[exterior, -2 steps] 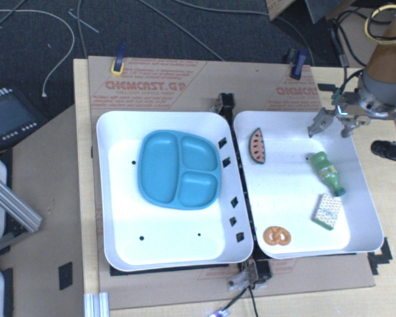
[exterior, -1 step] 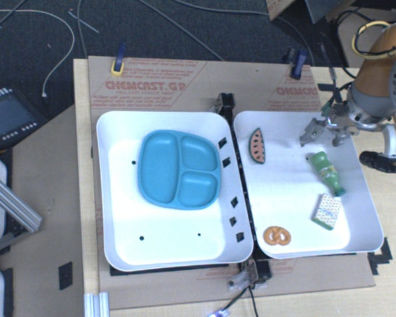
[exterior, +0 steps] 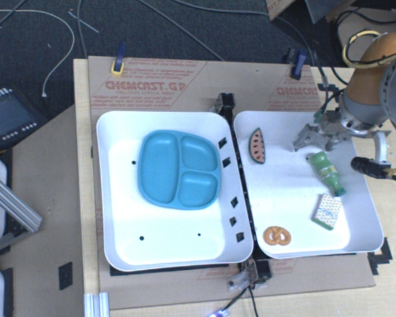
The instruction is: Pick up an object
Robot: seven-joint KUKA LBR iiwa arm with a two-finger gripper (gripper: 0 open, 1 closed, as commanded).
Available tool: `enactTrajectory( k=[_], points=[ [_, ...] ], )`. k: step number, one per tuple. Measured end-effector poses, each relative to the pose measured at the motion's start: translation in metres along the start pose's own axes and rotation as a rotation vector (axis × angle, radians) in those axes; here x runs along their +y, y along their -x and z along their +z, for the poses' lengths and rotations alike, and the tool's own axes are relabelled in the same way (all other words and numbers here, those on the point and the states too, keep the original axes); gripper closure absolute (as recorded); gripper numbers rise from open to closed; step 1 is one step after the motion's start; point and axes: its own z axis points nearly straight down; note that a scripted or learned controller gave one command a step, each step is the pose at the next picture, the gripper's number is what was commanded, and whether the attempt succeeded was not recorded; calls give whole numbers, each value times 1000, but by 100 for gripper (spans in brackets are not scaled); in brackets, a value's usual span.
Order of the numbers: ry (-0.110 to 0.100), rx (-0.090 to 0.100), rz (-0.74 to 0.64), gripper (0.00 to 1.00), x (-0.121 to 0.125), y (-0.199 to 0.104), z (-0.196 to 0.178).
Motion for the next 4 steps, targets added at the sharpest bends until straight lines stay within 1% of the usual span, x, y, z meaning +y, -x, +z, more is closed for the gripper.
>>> enactTrajectory(
  k=[1,2,3,4],
  points=[
    [4,-5,-1,100,1,1,-13],
    [10,-8,2,100,1,-1,-79],
    [10,-7,2,100,3,-1,-131],
    [0,-3,0,100,-15,-52,-123]
  ],
)
